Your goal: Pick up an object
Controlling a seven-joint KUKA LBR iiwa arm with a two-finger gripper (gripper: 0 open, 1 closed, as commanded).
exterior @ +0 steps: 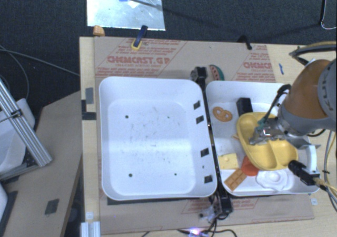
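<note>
The right bin (263,87) holds several toy foods. A large yellow curved piece (274,152) lies in its middle. My gripper (260,135) is down over that piece's left part, touching or just above it. Around it lie a brown pretzel (222,114), a black block (244,106), a pale yellow cheese slice (228,161), an orange cracker (235,179), a red-orange piece (248,167) partly under the yellow one, and a white piece (273,179).
The left bin (152,81) stands beside the right one, with a black divider (208,136) between them. Behind the bins lie a green and black item (209,72) and a blue and yellow tool (139,37). An aluminium frame (21,130) stands at the far left.
</note>
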